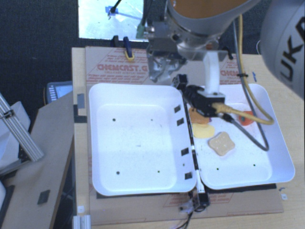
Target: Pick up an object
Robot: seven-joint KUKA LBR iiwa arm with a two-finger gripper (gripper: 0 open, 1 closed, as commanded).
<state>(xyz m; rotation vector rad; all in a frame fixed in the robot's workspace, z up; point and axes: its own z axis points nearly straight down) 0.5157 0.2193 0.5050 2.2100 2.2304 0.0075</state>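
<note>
Camera view: right bin [274, 168] holds toast [221, 143].

We can read red print on the brown cardboard sheet [119, 67] that lies under the two white bins: behind the left bin it says "CHEMCAST", followed by a letter that looks like "G", with a smaller red line beneath that is too fine for us to make out. On the grey arm casing [286, 42] at the upper right we see large dark letters "UK", cut off by the frame edge.
</note>
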